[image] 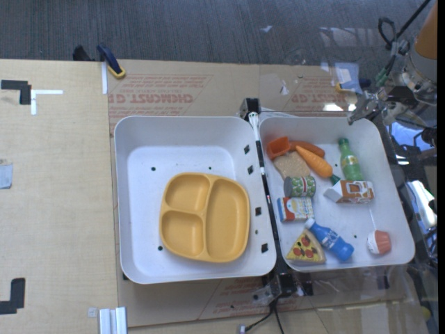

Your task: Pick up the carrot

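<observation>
- The carrot (pixel 314 163) lies in the right bin (pixel 393 186), toward that bin's 11 o'clock area, slanting from upper left to lower right.
- It rests across the slice of bread (pixel 290 166), with an orange piece (pixel 278 145) at its 10 o'clock.
- The green bottle (pixel 350 163) stands near the carrot at its 3 o'clock; the small carton (pixel 356 192) sits at the carrot's 4 o'clock.
- The green can (pixel 300 186) is just beside the carrot at its 7 o'clock, and the milk carton (pixel 295 209) lies at 6 o'clock of that can.
- The blue bottle (pixel 332 241) and pizza slice (pixel 306 249) lie near the bin's 6 o'clock edge.
- The left bin (pixel 132 186) holds a yellow divided plate (pixel 206 216).
- The gripper (pixel 368 106) hangs over the right bin's 1 o'clock corner, well apart from the carrot; whether it is released or clenched cannot be told.
</observation>
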Action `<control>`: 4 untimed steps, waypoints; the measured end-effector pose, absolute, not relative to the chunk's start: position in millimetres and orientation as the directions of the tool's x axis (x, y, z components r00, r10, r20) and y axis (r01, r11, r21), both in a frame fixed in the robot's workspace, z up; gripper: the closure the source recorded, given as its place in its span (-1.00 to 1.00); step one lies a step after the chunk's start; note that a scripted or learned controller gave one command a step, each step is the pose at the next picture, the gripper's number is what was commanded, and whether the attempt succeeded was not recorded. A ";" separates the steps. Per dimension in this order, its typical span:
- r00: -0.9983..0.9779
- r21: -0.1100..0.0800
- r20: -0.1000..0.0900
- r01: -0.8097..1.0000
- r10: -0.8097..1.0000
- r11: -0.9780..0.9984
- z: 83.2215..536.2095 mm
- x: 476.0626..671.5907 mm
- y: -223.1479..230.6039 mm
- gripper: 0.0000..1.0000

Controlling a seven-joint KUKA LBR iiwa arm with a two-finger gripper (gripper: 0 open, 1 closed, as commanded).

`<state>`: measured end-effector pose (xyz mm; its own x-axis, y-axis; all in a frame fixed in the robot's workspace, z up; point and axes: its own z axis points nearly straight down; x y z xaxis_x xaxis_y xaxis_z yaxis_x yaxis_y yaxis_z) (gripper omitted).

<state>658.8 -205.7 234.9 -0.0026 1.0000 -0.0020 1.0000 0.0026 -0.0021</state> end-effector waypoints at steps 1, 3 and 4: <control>0.218 -0.014 -0.002 0.976 0.976 -0.218 93.9 656.8 -146.1 -1.00; -0.122 -0.002 0.000 0.993 0.993 0.122 91.6 547.5 -142.2 1.00; -0.122 -0.001 0.000 0.993 0.993 0.122 91.7 547.7 -142.5 -1.00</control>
<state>547.7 -142.5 91.7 -0.1220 0.9925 -0.0003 0.9925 0.1220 -0.0012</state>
